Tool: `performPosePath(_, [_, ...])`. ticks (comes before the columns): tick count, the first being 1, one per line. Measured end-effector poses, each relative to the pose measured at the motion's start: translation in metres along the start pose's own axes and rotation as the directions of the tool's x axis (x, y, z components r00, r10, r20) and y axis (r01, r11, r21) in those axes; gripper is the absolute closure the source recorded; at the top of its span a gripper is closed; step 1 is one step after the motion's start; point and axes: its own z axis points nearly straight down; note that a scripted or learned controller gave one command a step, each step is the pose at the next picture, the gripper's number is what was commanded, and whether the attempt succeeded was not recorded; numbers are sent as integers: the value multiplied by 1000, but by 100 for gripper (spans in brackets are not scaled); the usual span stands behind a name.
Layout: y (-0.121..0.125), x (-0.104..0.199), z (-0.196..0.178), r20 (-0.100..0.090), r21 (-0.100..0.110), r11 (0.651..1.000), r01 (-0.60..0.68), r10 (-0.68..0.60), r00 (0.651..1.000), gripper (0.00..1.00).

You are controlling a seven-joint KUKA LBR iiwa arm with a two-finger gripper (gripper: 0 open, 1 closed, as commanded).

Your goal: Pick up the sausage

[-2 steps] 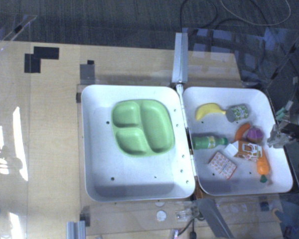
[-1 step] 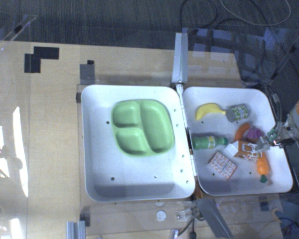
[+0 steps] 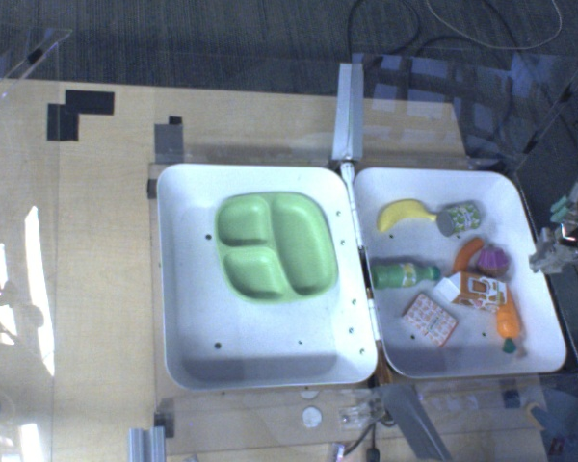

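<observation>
1. Camera view, layout: the counter [image 3: 87, 258] carries two white bins side by side. The left bin [image 3: 188, 345] holds a green divided plate [image 3: 275, 245]. The right bin [image 3: 535, 345] holds all the small items.
2. Right bin contents: a banana [image 3: 405, 215] and a grey-green can [image 3: 459, 218] along the far side, and a green bottle [image 3: 403, 275] lying near the inner wall. A checked wafer-like square [image 3: 429, 318] lies toward the near side. A small printed carton [image 3: 480, 292] lies mid-bin, with a carrot [image 3: 506, 320] just beside it.
3. Target: I take the sausage [image 3: 467, 254] to be the reddish-orange curved piece in the middle of the right bin. It touches or nearly touches a purple item [image 3: 492, 260] on its right, and the carton lies just below it. It is small, so this identification is tentative.
4. Claw [image 3: 556, 246]: sits at the right rim of the right bin, outside the cluster. Open or closed: cannot tell, as it is too small and blurred here. Nothing can be seen held in it.
5. Relation: the sausage lies to the claw's left, further into the bin, with the purple item between them. The two are apart, not touching.
6. Step, as judged: the approach, with the grasp not yet made.
7. Next move calls for travel leftward over the purple item, then a descent onto the sausage. Its neighbours crowd it, so the free upper-left side looks the cleaner entry.
</observation>
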Motion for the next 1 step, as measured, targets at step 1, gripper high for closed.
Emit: performPosePath(1, [-2,4,18,-2,8,999,-41,41,999,100])
